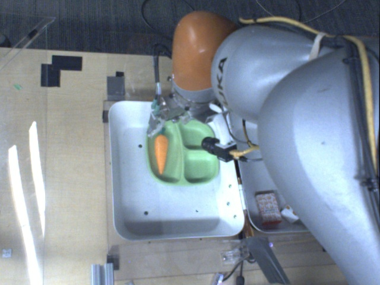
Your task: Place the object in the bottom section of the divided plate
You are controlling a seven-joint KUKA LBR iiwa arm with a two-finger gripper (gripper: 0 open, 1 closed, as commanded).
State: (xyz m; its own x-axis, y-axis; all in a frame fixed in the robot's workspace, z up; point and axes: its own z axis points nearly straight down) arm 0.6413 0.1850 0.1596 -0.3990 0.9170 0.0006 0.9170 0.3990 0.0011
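Observation:
A light green divided plate point(199, 166) lies in the left white bin point(130, 177), toward its upper right. An orange carrot-shaped object point(160, 152) lies in the plate's long left section, pointing downward. My gripper point(161, 119) hangs just above the plate's upper left rim, right over the carrot's top end. The arm's orange band and grey body cover the plate's far edge and the gripper's upper part.
The right bin point(255, 218) is mostly hidden under the arm; a small red-and-white packet point(268, 206) and a white item point(290, 214) lie in it. A black cable fitting point(217, 149) hangs over the plate's right side. Black markers sit on the wooden bench at upper left.

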